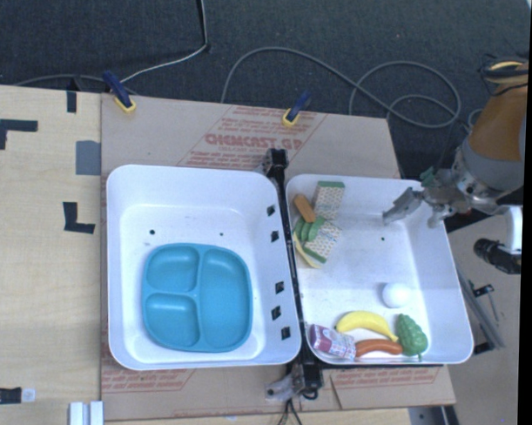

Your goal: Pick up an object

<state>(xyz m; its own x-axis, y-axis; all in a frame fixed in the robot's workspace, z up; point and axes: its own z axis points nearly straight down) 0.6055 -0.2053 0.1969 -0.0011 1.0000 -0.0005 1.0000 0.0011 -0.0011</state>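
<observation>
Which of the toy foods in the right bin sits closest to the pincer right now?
The white ball, alone mid-bin below the pincer. The banana, green vegetable and sponges lie farther off, along the bin's near and left edges.

Smooth, slightly glossy white plastic in both bins: left bin [125, 246], right bin [438, 283]. Matt blue plastic for the divided plate [198, 298]. Glossy plastic on the toy banana [365, 322]. Rough brown cardboard [242, 141] beneath, upper centre; pale wood-grain benchtop [28, 277] at left.
</observation>
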